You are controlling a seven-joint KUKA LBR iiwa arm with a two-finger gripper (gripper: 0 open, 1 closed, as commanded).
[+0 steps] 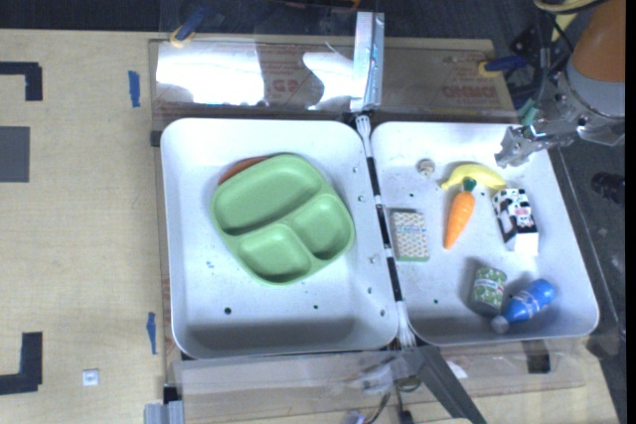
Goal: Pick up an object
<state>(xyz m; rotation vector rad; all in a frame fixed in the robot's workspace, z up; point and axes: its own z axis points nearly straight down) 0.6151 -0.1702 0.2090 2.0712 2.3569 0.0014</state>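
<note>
The gripper [517, 146] hung over the far right corner of the right bin [576, 313], near the rim, carrying nothing; whether it was released or clenched could not be told, since its tip was small and blurred.

The candidates all lay in that bin. A banana [471, 176] sat just below the gripper toward the far edge, with a carrot [457, 216] touching its near side. A cow-print carton [517, 213] lay just right of the carrot. A card [408, 234] lay flat near the bin's left wall, and a green can [488, 287] touched a blue bottle [527, 303] near the front right corner. The left bin [189, 313] held a green tray [283, 216].

The step in hand was probably the approach. The carton looked the best choice: it stood apart from its neighbours and offered flat sides to close on. Coming down centred over it, with the jaws across its short side, would be wise. The banana and carrot were touching, so a descent there risked nudging both. The card seemed too flat to catch.
</note>
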